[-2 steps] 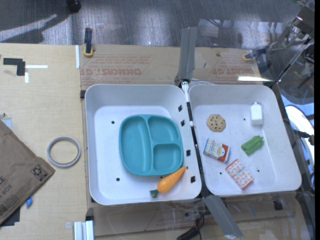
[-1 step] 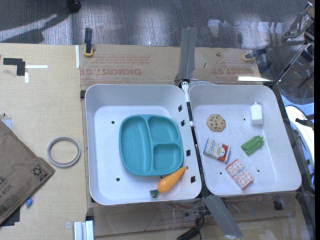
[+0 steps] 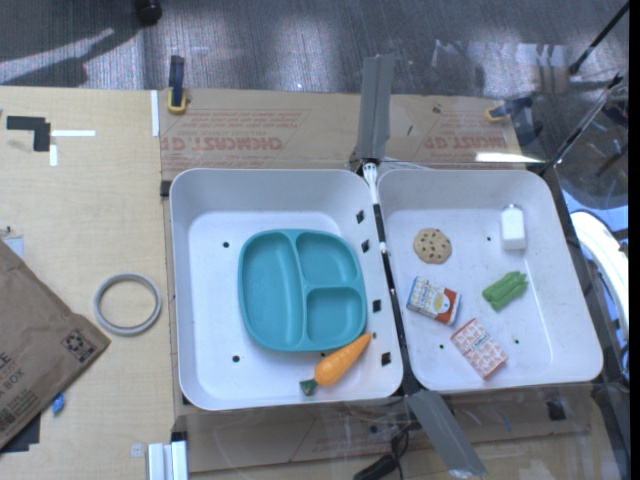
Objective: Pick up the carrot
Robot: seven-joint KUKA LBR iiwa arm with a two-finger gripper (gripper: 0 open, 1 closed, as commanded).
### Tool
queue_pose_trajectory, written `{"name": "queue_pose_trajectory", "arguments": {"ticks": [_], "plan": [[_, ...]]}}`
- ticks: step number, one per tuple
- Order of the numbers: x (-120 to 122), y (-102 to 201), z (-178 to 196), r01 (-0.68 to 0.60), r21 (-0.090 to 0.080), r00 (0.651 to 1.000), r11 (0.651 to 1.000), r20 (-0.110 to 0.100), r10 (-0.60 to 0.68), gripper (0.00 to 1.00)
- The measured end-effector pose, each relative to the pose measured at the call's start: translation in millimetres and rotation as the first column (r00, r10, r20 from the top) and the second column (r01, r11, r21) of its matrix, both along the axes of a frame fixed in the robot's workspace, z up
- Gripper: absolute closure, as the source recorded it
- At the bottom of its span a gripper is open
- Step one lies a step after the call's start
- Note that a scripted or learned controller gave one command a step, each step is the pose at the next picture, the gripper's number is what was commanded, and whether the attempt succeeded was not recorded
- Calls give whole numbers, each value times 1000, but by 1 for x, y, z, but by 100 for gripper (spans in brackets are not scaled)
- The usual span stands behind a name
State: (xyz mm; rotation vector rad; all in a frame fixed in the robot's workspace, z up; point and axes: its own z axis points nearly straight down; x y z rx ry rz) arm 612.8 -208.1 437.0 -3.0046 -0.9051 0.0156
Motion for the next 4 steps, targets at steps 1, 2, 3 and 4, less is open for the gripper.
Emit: {"name": "queue_pose_trajectory", "arguments": {"ticks": [1,2,3,4], "plan": [[40,-2,-85,-178,3,984,984,0,178,0],[31,-2,0,0,0,1000,1000,2,0,0],[17,-14,0,132,-1,991,991,0,-132,0],[39,-14,-1,370,-3,929,929,2,-370,0]]}}
